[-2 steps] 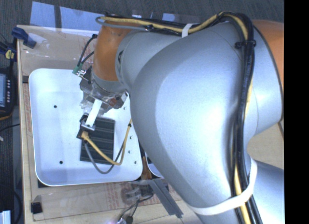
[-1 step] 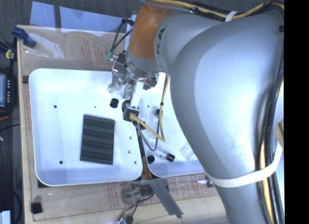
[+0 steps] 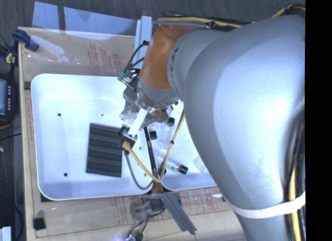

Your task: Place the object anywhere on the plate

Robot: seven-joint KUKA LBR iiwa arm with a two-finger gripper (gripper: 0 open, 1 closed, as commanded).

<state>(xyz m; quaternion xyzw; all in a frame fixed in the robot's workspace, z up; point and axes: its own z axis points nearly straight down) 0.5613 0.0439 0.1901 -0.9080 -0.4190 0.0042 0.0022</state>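
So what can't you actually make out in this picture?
Camera view:
- Right bin: mostly covered by the grey arm, so whatever lies beneath is hidden.
- Thin dark stick where the bins meet: its upper end runs under the wrist. Loose item or robot part, I can't tell.
- Small clear item with a black tip: too small to identify.

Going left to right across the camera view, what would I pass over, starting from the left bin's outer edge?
left bin's outer wall → dark ribbed slab lying flat in that bin → small black-capped piece in the right bin → grey arm
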